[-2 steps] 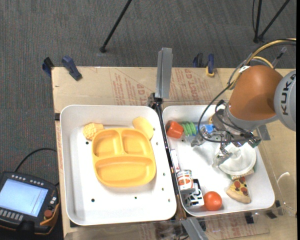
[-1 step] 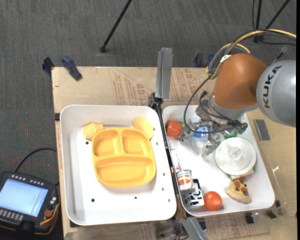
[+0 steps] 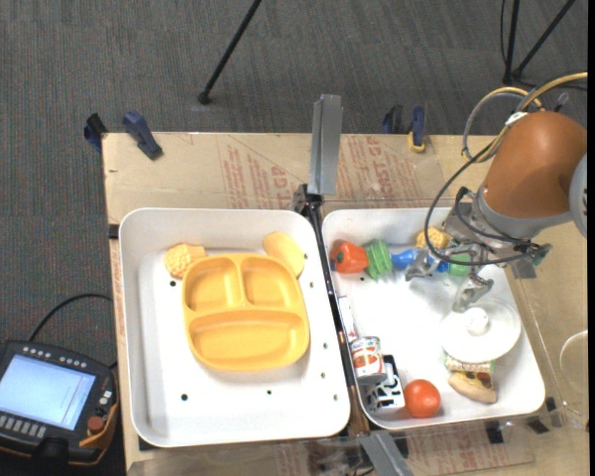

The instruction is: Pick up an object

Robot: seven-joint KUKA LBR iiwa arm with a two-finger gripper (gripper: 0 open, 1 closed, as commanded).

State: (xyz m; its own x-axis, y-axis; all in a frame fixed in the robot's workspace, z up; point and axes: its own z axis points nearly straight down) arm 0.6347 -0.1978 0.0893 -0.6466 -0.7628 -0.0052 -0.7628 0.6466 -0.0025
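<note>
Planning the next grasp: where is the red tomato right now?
The red tomato lies in the right bin, at its near edge, between the small black-and-white box and the sandwich in the camera view.

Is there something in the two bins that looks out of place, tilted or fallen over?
Nothing looks spilled or damaged. The yellow divided plastic tray lies slightly askew in the left white bin. In the right white bin, a small printed carton leans against the inner wall, and the toys are scattered loosely.
</note>
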